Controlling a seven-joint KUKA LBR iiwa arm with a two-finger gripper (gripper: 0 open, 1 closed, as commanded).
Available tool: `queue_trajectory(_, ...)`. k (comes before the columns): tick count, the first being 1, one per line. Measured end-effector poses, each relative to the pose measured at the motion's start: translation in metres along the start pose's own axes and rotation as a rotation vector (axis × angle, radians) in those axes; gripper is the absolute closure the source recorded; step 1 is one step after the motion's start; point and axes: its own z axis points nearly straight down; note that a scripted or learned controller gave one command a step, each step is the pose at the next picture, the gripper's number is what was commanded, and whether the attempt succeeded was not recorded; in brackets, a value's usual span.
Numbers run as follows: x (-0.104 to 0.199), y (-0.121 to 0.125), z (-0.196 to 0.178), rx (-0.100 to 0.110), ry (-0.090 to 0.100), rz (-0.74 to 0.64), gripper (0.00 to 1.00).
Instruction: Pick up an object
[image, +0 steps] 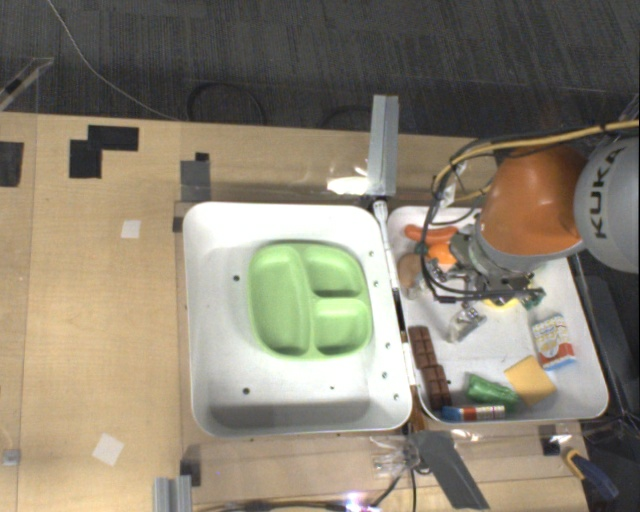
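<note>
One hand (468, 318) hangs low in the upper part of the right bin (585, 345), beneath the orange wrist band at the right of the frame. Finger state: cannot be determined, as the wrist and cabling cover most of the mechanism. No object is visibly held.

Task progress, as judged: the approach into the bin appears complete; the grasp and the lift remain.

Candidate objects relative to the hand:
- Orange item (432, 236), near, toward the upper left, partly under the cables
- Brown rounded item (410, 269), just to the left, against the bin's left wall
- Chocolate bar (427, 361), below and left, along the same wall
- Green item (490, 388) and yellow block (530, 379), lower in the frame, well apart from the hand
- Small carton (551, 340), to the lower right

Adjacent left bin (215, 330) contains a green divided tray (307, 298), well apart from the hand
</note>
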Motion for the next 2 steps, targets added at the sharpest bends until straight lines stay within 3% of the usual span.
queue_trajectory(1,-0.005,-0.002,-0.015,0.009,-0.017,0.001,1.00)
queue_trajectory(2,-0.060,-0.032,-0.099,0.000,-0.003,-0.186,1.00)
